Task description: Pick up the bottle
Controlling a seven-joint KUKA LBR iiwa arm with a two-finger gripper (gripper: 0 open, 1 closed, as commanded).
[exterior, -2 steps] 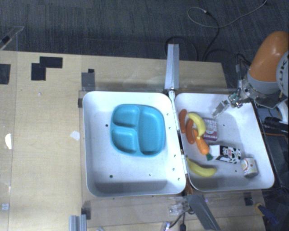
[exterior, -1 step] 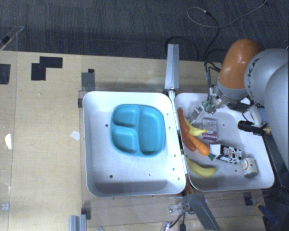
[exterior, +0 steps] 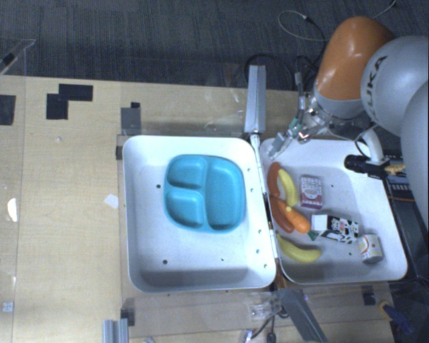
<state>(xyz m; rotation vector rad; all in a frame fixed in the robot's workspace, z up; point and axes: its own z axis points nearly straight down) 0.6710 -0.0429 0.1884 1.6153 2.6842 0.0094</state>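
1. Bottle (exterior: 335, 228) – I take it to be the small black-and-white thing lying on its side in the right bin (exterior: 397, 266), in the near half and toward the arm's side. The label is too small to read, so the name is not fully sure.
2. Just beside its right end stands a small carton (exterior: 371, 248), and at its left end is an orange carrot-like piece (exterior: 299, 220). Whether they touch, I cannot tell.
3. The same bin holds a reddish sausage (exterior: 274, 182) along the left wall, a banana (exterior: 288, 186) next to it, a second banana (exterior: 299, 252) near the front, and a small maroon box (exterior: 310, 191) in the middle.
4. The gripper (exterior: 295, 134) is over the far left corner of the right bin, well apart from the bottle. It is blurred, and whether it is open or closed I cannot tell; nothing is seen in it.
5. The left bin (exterior: 144, 271) holds a blue tray (exterior: 204, 192) with three compartments.
6. The bench (exterior: 67, 214) is pale, wood-coloured and a little shiny – it carries black square marks (exterior: 67, 99) at the far left.
7. A grey metal bar (exterior: 255, 100) stands behind the gap between the bins.
8. Behind the bench the floor (exterior: 134, 40) is dark grey with fine stripes, and a thin cable (exterior: 301, 20) lies on it.
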